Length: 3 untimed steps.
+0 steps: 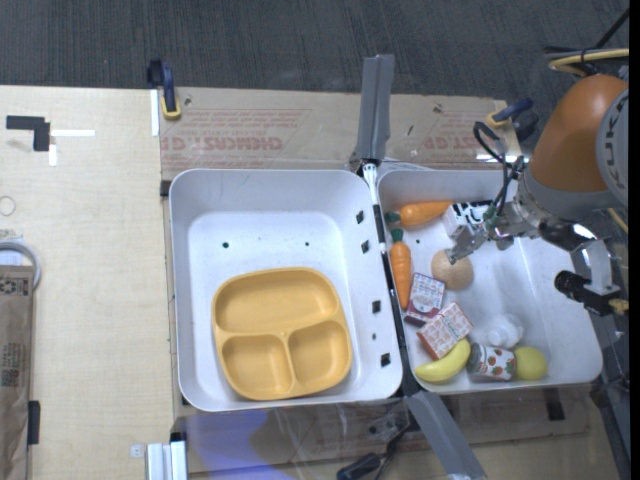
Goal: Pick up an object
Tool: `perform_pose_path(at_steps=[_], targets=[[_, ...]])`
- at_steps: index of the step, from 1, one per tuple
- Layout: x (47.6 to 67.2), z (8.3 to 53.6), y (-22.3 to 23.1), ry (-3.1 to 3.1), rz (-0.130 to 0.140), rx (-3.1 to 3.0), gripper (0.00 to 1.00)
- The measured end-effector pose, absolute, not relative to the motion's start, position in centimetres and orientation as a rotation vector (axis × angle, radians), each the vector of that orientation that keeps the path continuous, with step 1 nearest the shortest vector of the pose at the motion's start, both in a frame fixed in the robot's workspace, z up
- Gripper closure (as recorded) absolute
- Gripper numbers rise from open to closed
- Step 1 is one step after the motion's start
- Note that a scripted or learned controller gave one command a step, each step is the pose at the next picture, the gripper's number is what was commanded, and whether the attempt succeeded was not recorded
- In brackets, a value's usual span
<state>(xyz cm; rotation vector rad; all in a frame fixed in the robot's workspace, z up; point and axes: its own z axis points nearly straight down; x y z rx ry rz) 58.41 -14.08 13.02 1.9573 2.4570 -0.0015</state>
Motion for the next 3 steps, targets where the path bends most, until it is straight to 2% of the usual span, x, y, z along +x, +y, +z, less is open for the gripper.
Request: perform_pose_path(at_steps=[1,2,3], targets=[[58.8,9.1,-9.7,2.43,-0.003,1.993,0.0],[59.0,10.2,-9.8,2.425,0.003,1.991,1.0],[59.0,10.2,-9.8,2.425,0.003,1.991,0.0]])
